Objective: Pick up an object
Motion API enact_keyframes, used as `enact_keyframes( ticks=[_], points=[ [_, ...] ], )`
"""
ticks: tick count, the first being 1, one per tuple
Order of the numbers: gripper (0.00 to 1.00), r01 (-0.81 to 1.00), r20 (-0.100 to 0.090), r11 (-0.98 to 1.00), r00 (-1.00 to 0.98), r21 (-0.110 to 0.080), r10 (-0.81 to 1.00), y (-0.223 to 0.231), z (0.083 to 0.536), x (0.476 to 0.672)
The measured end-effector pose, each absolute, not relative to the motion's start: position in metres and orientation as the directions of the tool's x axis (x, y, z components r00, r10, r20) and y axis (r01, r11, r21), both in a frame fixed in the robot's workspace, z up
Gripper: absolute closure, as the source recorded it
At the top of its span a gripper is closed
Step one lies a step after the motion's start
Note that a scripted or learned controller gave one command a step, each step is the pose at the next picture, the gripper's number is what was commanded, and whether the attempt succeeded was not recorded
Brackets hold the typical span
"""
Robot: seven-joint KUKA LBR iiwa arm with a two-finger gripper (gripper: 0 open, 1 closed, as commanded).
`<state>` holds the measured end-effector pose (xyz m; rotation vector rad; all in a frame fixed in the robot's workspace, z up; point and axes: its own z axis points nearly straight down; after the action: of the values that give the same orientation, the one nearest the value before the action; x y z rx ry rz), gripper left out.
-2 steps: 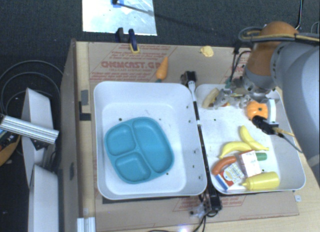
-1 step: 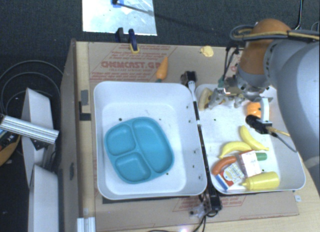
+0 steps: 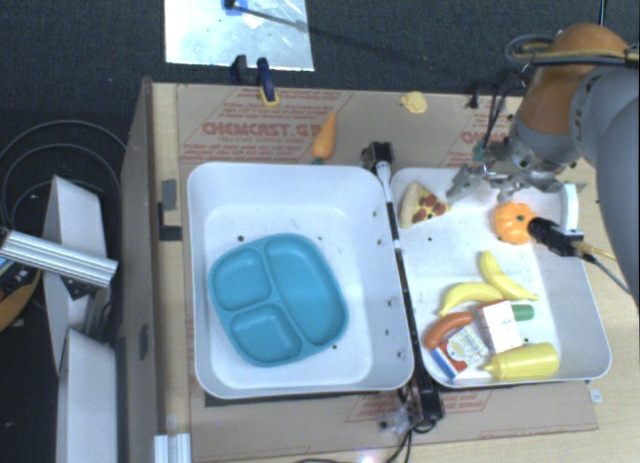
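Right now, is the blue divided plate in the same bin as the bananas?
No: the blue plate lies in the left bin, the bananas in the right bin.

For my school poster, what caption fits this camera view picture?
Robot gripper hovers over toy food bin near pizza slice; blue divided tray sits in the other bin.

A blue divided plate [image 3: 277, 296] lies in the left bin [image 3: 225, 186]; a toy carrot [image 3: 324, 137] rests on the cardboard-covered surface [image 3: 290, 116].

Blue divided plate [image 3: 277, 297], white bins [image 3: 215, 211], yellow bananas [image 3: 485, 286], orange pumpkin [image 3: 513, 222], yellow mustard bottle [image 3: 522, 361], grey-and-orange arm [image 3: 585, 91].
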<state>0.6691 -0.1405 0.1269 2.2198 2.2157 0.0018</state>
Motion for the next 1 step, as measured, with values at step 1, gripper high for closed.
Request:
enact_keyframes(
  ticks=[1],
  points=[
    [0.0,1.0,0.013,0.001,-0.001,-0.001,1.0,-0.1888,0.0855,0.6134]
  ],
)
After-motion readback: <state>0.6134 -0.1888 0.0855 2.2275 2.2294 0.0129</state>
